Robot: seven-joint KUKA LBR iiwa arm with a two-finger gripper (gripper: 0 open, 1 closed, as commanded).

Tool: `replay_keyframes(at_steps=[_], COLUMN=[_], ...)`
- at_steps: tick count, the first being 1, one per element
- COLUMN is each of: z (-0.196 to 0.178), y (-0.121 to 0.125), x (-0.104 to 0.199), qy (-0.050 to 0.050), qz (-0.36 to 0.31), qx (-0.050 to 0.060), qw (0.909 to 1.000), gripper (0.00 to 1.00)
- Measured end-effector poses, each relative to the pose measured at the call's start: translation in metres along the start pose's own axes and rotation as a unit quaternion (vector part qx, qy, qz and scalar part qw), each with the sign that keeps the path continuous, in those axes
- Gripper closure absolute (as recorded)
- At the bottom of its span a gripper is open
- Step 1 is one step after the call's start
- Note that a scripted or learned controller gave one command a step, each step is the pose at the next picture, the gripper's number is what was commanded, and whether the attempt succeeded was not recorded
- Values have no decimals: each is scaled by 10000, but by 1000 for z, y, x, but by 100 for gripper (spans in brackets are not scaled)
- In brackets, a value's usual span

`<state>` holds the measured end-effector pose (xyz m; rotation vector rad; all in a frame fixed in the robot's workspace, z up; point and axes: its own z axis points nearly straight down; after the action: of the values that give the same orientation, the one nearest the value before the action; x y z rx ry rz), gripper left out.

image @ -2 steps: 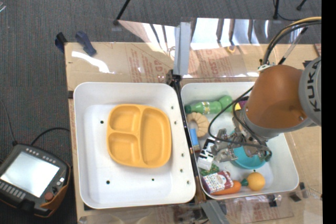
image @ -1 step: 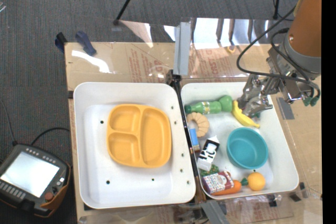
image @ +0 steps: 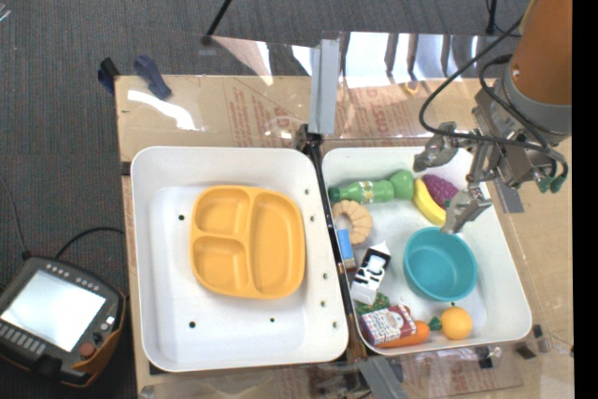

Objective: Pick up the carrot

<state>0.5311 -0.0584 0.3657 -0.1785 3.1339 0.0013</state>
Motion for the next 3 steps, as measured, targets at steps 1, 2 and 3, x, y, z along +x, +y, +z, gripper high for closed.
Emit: replay_keyframes(at_steps=[1, 2, 3], z=[129, 215, 128], y=[4, -33, -109], x=[-23, -63, -46], qy=[68, 41, -37], qz=[314, 1247, 1384], qx=[-16, -5, 19], qw=[9995, 9922, 9904], gripper=[0, 0, 0])
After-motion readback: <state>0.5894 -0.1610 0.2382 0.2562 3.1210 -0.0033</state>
